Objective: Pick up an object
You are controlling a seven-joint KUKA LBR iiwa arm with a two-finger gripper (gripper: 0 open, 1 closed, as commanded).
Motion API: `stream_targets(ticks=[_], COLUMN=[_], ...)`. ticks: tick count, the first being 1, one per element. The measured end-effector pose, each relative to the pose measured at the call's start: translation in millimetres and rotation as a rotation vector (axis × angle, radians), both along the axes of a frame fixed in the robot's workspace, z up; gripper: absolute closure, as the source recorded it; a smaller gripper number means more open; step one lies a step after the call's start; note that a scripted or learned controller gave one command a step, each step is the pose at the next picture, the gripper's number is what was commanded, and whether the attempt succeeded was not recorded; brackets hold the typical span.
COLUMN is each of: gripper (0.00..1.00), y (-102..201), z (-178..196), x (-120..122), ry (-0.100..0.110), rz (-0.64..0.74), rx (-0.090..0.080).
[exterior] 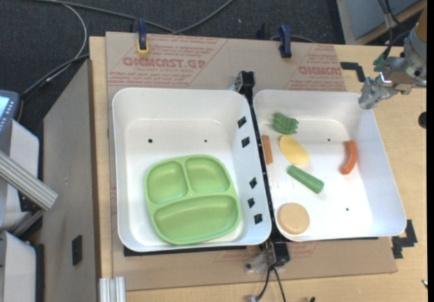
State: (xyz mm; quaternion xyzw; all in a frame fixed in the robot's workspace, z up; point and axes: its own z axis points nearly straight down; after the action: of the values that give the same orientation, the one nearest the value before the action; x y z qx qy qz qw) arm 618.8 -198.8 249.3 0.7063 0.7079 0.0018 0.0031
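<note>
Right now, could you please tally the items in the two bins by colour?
Green: 3, divided plate, leafy vegetable, cucumber
Yellow: 1, lemon-like piece
Orange: 2, sausage, small stick
Tan: 1, round bun
Total: 7

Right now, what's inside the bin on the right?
The right bin holds a green leafy piece, a yellow piece, a green cylinder, an orange-red sausage, a tan round piece and a small orange stick. Anything beneath them is hidden.
</note>
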Motion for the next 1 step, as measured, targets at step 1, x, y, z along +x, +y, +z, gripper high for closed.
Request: stream_targets(ticks=[1], gripper=[1.00], y=[51.2], z=[-7.2], x=[-19.7], ry=[0.010], rz=[0.002], rx=[0.005])
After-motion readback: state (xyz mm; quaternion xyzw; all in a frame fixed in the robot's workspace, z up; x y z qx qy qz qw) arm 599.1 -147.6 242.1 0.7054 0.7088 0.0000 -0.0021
